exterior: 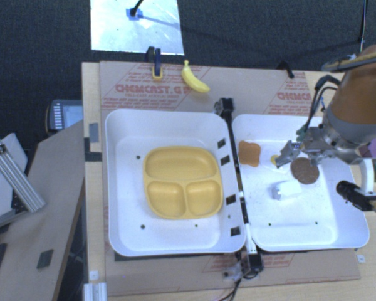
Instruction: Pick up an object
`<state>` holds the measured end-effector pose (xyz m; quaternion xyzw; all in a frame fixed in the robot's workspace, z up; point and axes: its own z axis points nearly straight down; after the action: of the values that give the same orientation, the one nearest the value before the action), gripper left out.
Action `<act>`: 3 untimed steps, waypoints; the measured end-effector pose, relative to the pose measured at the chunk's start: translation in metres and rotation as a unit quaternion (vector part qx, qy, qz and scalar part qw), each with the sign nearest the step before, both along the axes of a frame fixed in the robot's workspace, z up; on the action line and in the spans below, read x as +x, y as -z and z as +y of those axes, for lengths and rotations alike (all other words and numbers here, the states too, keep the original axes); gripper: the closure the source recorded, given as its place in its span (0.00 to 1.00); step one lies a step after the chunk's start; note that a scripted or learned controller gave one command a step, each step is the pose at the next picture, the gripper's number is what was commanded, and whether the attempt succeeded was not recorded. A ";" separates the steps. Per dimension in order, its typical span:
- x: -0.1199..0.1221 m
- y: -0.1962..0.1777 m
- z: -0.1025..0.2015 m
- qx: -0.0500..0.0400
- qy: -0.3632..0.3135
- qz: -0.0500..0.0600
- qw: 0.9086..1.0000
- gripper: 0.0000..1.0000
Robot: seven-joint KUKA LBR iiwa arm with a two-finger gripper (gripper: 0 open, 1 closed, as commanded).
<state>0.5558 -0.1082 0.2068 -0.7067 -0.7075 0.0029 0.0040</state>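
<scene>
My gripper [292, 152] hangs over the upper middle of the right bin [338, 231], coming in from the right on the grey and orange arm. A brown round disc [306, 172] lies just below and right of it, very close or touching. Beside the gripper's left tip a small yellow piece [274, 161] peeks out. An orange-brown square piece [249, 153] rests near the bin's left wall. A small white, partly clear object [277, 190] sits lower down on the bin floor.
The left bin [122, 168] holds a yellow divided plate [180, 182]. A yellow banana [194, 79] lies on the board behind the bins, beside a yellow clamp [156, 64]. A black part [357, 196] of the arm overhangs the right bin's right rim.
</scene>
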 end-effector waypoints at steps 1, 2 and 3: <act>0.003 -0.006 0.000 -0.001 -0.001 -0.005 1.000 0.00; 0.000 0.036 0.000 -0.001 0.000 -0.004 1.000 0.00; -0.007 0.092 0.006 -0.001 0.000 -0.006 1.000 0.00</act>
<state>0.5491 -0.1024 0.1144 -0.7065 -0.7077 -0.0005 -0.0012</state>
